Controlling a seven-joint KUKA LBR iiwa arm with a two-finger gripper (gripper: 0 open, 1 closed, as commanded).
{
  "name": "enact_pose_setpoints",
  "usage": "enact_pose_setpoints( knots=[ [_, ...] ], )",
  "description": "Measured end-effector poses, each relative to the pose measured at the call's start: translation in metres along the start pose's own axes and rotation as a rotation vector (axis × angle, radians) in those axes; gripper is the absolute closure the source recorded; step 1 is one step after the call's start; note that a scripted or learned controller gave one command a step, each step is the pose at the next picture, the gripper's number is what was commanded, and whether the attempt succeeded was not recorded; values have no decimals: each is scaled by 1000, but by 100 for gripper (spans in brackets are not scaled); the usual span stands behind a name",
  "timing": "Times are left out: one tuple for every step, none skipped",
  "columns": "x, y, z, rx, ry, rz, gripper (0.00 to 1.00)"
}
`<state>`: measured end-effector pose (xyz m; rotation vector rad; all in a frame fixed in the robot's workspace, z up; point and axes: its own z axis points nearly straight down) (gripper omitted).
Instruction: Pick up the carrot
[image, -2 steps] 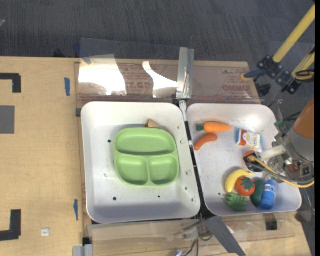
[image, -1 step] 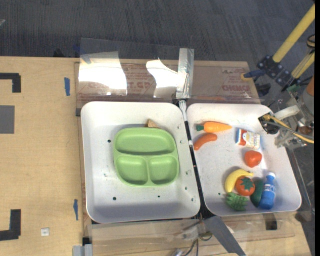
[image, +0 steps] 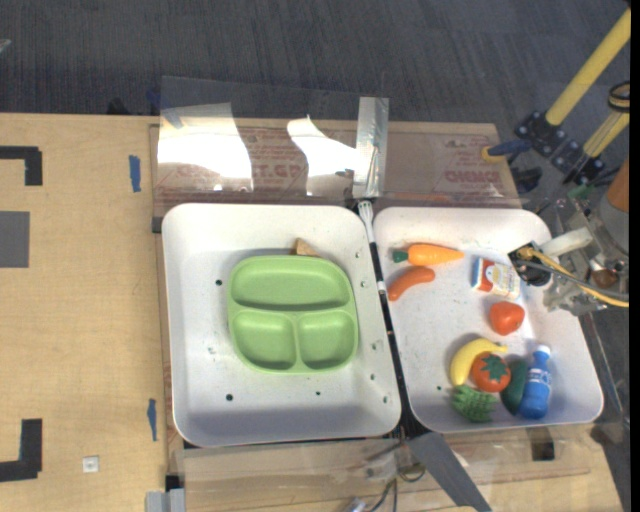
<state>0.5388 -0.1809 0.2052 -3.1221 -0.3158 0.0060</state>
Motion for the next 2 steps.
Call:
enact_pose_setpoints(
  knots=[
    [70, 20, 6, -2, 1, -4, 100],
    [62, -21, 16, 1, 0, -21, 100]
  ],
)
